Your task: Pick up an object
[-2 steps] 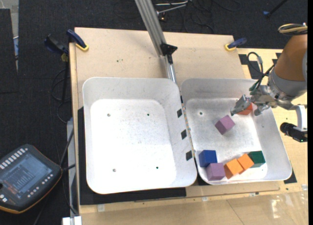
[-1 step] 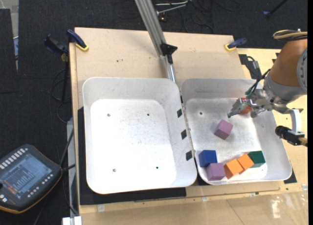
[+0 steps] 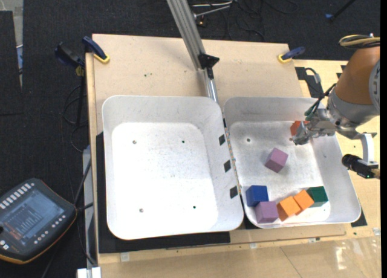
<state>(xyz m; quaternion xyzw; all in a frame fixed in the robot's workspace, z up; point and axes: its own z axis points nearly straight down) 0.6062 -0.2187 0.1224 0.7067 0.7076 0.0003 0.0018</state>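
A: Start at the left. What's there?

B: A pendant [image 3: 30,219] lies on the dark floor off the bench's near left corner. On the bench, the left bin [image 3: 121,110] has a speckled white floor.

A: And the right bin [image 3: 346,207]?

B: That one holds the blocks. A purple cube [image 3: 276,159] sits tilted near the middle, apart from the rest. Along the near wall runs a row: a blue cube [image 3: 256,194], then a second purple block [image 3: 266,211] just in front of it, touching an orange block [image 3: 290,206], which touches another orange one [image 3: 303,200], then a green block [image 3: 317,196] at the right end.

A: Where's the gripper [image 3: 300,133]?

B: Over the far right part of that bin, low, at the end of the arm [image 3: 357,92] coming in from the right. A small red-orange piece [image 3: 295,127] shows right at its tip.

A: Is it gripping that piece?

B: I cannot tell. The fingers are too small and blurred to say whether they are apart or closed, or whether the piece sits between them.
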